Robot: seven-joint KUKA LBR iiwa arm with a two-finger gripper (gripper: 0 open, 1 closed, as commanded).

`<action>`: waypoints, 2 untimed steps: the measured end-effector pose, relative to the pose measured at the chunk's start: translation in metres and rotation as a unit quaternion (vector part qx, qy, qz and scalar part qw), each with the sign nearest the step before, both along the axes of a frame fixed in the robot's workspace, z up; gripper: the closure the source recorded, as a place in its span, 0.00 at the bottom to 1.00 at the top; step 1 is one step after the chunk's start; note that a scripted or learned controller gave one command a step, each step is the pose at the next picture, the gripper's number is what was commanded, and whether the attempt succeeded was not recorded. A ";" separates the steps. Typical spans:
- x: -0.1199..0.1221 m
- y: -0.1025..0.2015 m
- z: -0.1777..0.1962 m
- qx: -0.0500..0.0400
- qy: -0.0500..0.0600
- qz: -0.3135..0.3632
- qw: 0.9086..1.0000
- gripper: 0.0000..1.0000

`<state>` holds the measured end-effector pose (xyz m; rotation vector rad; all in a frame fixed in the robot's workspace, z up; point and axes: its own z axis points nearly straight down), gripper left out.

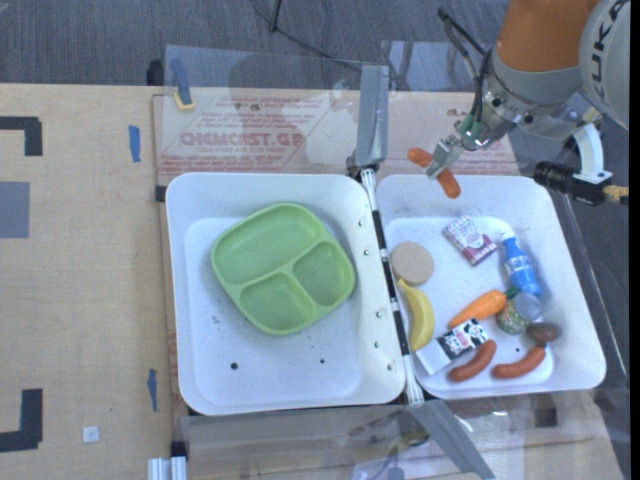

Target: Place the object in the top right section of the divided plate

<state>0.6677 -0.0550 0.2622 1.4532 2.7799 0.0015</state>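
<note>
A: Scanning from the frame's bottom: green divided plate sits bare in the left bin.

B: Upper right, the gripper pinches an orange sausage above the right bin. Lifted; carrying and placing remain.

Grey KUKA arm with broad orange band, black lettering on pale casing, black cables looping above, silvery wrist, 2 slim metallic fingers.
</note>
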 end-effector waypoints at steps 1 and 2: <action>-0.069 0.047 -0.032 0.001 0.002 0.092 0.996 1.00; -0.069 0.047 -0.032 0.001 0.001 0.092 0.996 0.00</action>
